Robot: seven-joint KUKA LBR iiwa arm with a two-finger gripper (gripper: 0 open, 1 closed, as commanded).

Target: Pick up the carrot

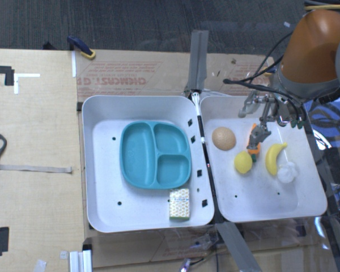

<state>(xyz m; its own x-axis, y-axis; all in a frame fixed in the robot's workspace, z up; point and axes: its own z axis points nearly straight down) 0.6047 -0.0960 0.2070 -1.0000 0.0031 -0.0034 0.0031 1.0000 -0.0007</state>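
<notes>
The gripper (259, 134) is down in the right bin (306, 205) with its tips closed on the top of the little orange carrot (253, 141), which stands between the lemon (243, 162) and the banana (273, 158), probably so it can lift it.

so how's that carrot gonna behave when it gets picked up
The carrot looks small and rigid, likely a light toy, so it should lift without sagging. Its narrow, tapered shape could slip or swing in a grip off its middle. It lies close to the lemon and banana, so a nudge may roll it against them.
</notes>
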